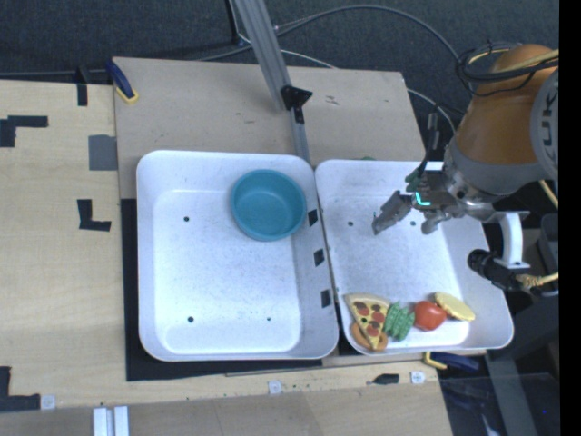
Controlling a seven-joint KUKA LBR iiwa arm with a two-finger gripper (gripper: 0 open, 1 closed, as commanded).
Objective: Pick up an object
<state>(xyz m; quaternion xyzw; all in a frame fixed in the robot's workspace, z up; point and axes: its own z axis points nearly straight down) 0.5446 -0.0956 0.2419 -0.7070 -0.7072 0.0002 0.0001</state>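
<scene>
The two dark fingers (392,214) stand spread apart, one reaching left and low, the other shorter on the right, with bare white floor showing between them and nothing caught there. The two-finger gripper (410,218) hangs over the upper middle of the right-hand shallow white plastic bin (363,182), with a small teal light glowing at its base. Behind it the grey arm with its orange band (504,107) leans in from the right, wrist bent down toward the bin so the fingers point left and downward.

Along the near edge of that same bin, well apart from the gripper, lies a row of small toy foods: a triangular pizza slice with red dots (366,320), touching a green leafy piece (398,320), then a round red tomato (429,315) and a yellow curved piece (454,306) just beside it.

In the left-hand shallow white bin (172,271) a round blue plastic bowl (268,204) sits upright near the far right corner. A grey metal pole (263,44) slants down to the gap between the two bins on the tan bench (54,243).
</scene>
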